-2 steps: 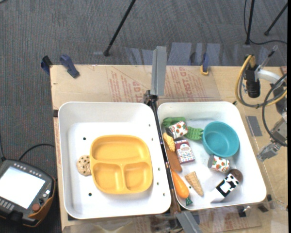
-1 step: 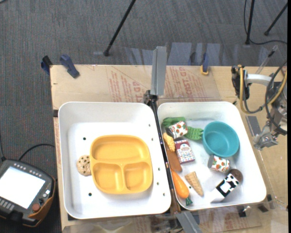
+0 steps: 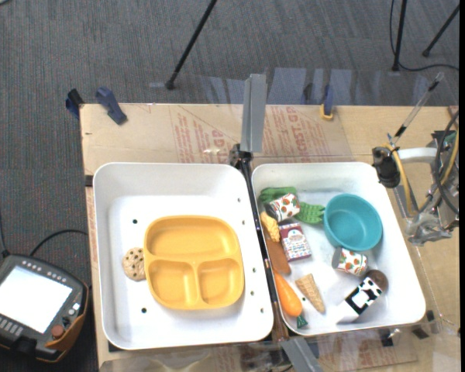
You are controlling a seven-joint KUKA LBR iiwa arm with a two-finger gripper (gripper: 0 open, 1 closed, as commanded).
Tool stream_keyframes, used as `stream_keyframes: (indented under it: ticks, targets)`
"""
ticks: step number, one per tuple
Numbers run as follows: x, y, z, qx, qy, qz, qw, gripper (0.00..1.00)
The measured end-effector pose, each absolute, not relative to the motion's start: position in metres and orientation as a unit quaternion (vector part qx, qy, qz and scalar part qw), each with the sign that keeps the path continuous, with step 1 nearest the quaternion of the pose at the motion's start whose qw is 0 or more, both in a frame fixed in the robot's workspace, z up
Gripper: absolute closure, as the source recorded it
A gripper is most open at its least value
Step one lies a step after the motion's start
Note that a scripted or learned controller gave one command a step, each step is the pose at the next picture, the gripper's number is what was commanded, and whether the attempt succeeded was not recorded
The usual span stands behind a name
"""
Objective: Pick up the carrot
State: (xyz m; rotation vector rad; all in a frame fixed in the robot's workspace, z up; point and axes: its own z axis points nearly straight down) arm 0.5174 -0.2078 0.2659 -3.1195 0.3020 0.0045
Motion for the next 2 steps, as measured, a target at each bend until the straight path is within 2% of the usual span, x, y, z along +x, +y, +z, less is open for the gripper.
stream_keyframes:
  ticks: [1,2]
  targets:
    - [0.49,-0.208,0.236,-0.995,0.098,0.0026,0.004,1.0]
    - [0.484,-0.209,0.304,-0.995,0.097,-0.0013,0.003,1.0]
